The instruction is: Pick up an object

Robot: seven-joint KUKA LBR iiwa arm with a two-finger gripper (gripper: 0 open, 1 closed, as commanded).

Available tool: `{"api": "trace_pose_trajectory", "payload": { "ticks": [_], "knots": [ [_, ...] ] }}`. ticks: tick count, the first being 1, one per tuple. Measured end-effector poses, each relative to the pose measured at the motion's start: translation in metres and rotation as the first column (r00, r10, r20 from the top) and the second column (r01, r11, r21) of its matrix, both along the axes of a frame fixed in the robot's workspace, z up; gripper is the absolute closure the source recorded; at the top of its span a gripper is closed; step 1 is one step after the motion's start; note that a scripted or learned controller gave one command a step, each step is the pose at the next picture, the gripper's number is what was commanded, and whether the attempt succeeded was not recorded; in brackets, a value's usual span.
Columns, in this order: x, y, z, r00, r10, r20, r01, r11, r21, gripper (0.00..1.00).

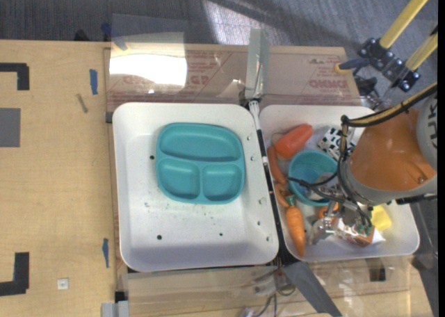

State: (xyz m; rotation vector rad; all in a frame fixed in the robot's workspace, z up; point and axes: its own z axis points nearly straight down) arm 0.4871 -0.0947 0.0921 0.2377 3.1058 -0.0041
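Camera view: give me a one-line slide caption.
Arm low over the right bin amid carrots and a teal cup; teal tray in the left bin.

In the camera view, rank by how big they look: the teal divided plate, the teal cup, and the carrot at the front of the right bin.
Largest to smallest:
1. teal divided plate
2. teal cup
3. carrot

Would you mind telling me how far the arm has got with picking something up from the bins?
Done: the arm has reached into the right bin. In hand: the gripper is low among the clutter by the teal cup and carrots, with nothing visibly between its fingers. Left: grasping and lifting an object. The teal divided plate lies in the left bin.
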Motion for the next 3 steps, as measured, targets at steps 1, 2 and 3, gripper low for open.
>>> {"api": "trace_pose_trajectory", "payload": {
  "ticks": [1, 2, 3],
  "knots": [
    [0.064, -0.045, 0.142, 0.949, 0.316, -0.013, -0.316, 0.949, -0.003, 0.0],
    [0.07, -0.045, 0.018, 0.947, 0.321, -0.004, -0.321, 0.947, -0.007, 0.0],
    [0.06, -0.029, 0.005, 0.96, 0.279, -0.005, -0.279, 0.96, -0.01, 0.0]
  ]
}}
